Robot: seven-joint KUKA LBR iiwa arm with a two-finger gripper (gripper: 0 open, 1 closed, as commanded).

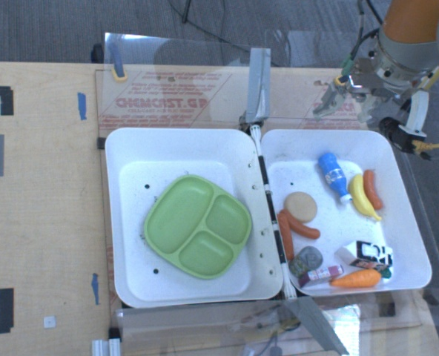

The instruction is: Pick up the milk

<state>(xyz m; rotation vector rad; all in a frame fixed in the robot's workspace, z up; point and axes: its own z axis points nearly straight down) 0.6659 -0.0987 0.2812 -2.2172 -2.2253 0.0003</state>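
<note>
Camera view from above the bench has the milk down near the front right corner of the right bin. It is a small white carton with black patches, and it looks to be lying on its side. It sits in a crowd: a carrot lies just in front of it against the bin's front wall, and a pink tube and a grey round lump are just to its left. That jumble reads to me like things tipped in loose, not set out, so the carton has neighbours pressing on two sides.

Further back in the same bin are a blue bottle, a banana with a red piece beside it, a tan disc and two sausages. The left bin carries a green divided plate in its middle.

The arm comes in at the back right, orange band uppermost, wrist pointed down. The gripper hangs over the bench just behind the right bin's back edge, well apart from the milk at the opposite edge. Whether the claw is released or clenched I cannot tell from here, and nothing is visibly in it. I'd judge the pick has not begun. The reach has to cross the whole bin and come down clear of the carrot.
</note>
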